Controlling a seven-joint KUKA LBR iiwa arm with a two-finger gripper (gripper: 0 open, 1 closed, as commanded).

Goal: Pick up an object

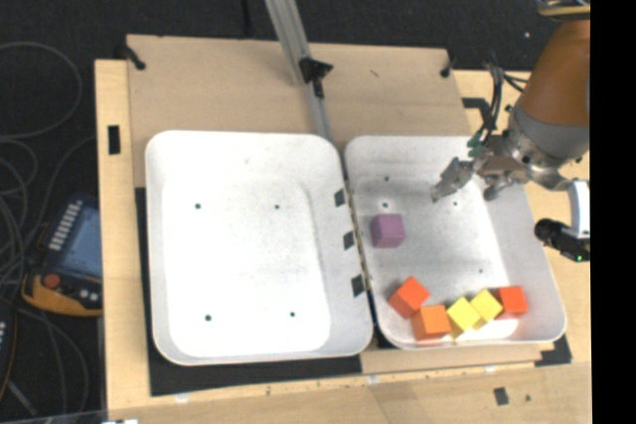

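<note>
Camera view: the bench (pixel 248 84) carries the left bin (pixel 248 243) at centre left and the right bin (pixel 452 243) at centre right. The arm (pixel 556 94) enters at upper right. Its gripper (pixel 459 176) hangs over the right bin's upper part; jaws cannot be told. A purple cube (pixel 388 230) sits mid-bin. Orange cubes (pixel 408 296) (pixel 432 322) (pixel 512 300) and yellow cubes (pixel 464 314) (pixel 486 305) line the lower edge.

The gripper (pixel 459 176) hangs over the right bin (pixel 452 152). A purple cube (pixel 388 230) lies apart. Orange and yellow cubes (pixel 458 310) cluster along the near wall.
</note>
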